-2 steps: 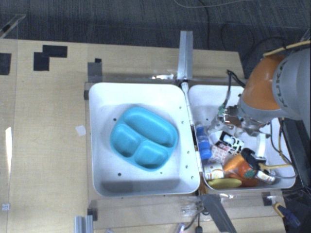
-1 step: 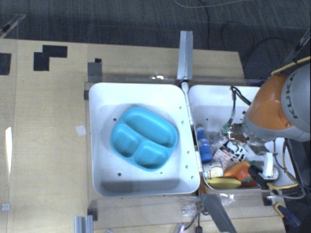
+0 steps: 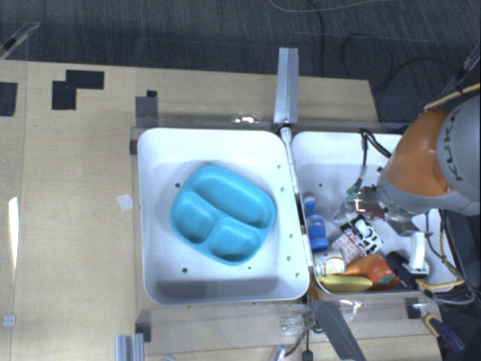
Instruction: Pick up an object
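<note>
In the right bin (image 3: 331, 156) lie a blue bottle (image 3: 316, 229), a black-and-white patterned packet (image 3: 363, 238), an orange carrot-like toy (image 3: 370, 266), a yellow banana (image 3: 346, 282) and a small white jar (image 3: 331, 265). They crowd the bin's near half. The grey arm with its orange band (image 3: 418, 164) reaches in from the right. My gripper (image 3: 359, 210) hangs low over the right bin, just above the patterned packet and to the right of the blue bottle. The wrist hides its tips.
The left bin (image 3: 158, 277) holds a large blue divided plate (image 3: 222, 212). A metal post (image 3: 286, 85) stands behind the wall between the two bins. Black cables (image 3: 370, 153) run along the arm over the right bin's far side.
</note>
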Robot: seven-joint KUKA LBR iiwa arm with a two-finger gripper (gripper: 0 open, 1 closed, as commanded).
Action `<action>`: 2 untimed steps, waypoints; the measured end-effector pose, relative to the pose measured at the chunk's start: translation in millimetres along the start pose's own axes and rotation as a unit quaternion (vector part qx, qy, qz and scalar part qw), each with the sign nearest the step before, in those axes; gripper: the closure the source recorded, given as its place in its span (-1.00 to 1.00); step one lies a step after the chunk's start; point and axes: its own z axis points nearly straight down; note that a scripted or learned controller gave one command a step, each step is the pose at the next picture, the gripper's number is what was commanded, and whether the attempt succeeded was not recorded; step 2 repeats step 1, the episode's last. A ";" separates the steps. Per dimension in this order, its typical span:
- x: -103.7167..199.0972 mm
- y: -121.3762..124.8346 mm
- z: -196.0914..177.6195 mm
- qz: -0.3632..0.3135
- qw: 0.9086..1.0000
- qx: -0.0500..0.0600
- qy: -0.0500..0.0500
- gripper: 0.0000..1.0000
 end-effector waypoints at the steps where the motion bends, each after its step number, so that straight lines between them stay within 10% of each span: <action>1: -26.2 -8.7 -70.8 0.016 1.000 0.018 0.002 1.00; 2: -26.2 -8.7 -70.8 0.016 1.000 0.018 0.002 1.00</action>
